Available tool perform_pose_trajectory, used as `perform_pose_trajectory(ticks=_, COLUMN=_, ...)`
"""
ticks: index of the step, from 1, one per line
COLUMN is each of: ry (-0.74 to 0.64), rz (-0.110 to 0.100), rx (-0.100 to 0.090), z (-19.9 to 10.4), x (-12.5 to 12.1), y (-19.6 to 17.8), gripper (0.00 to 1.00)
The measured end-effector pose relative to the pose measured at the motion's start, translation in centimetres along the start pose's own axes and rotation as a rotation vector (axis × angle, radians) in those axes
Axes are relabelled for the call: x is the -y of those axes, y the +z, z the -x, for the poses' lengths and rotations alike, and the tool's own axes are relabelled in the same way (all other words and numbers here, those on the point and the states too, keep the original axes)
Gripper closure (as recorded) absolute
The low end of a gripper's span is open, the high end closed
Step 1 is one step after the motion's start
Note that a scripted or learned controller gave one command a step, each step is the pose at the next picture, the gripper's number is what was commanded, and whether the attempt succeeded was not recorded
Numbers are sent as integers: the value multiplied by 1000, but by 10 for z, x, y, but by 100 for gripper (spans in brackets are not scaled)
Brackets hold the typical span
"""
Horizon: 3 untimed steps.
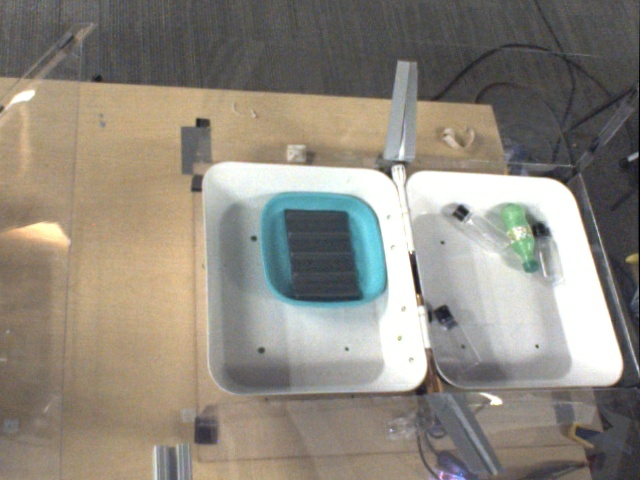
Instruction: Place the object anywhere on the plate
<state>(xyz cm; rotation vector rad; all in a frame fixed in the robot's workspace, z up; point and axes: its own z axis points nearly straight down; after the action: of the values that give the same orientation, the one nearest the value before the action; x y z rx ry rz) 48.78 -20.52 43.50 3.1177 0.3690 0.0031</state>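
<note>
In the white right-hand bin (590, 363), my clear-and-green plastic bottle (515, 234) lies diagonally, well apart from the teal square plate (374, 253); gripper state, I can't tell.

Two shallow white plastic bins, the left (230, 298) and the right (590, 298), sit side by side on a light wooden bench (110, 268). A grey metal post (402, 113) stands behind their seam. Black cables (520, 68) trail across the grey carpet (250, 18).

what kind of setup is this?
Probably a robotics lab pick-and-place bench: two white bins side by side on a wooden bench, a teal plate in the left one, loose cables over carpet.
</note>
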Motion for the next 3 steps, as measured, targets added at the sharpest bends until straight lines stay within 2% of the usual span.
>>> perform_pose_trajectory(ticks=3, ry=25, rz=0, rx=-1, z=-8, x=-2, y=0, gripper=0)
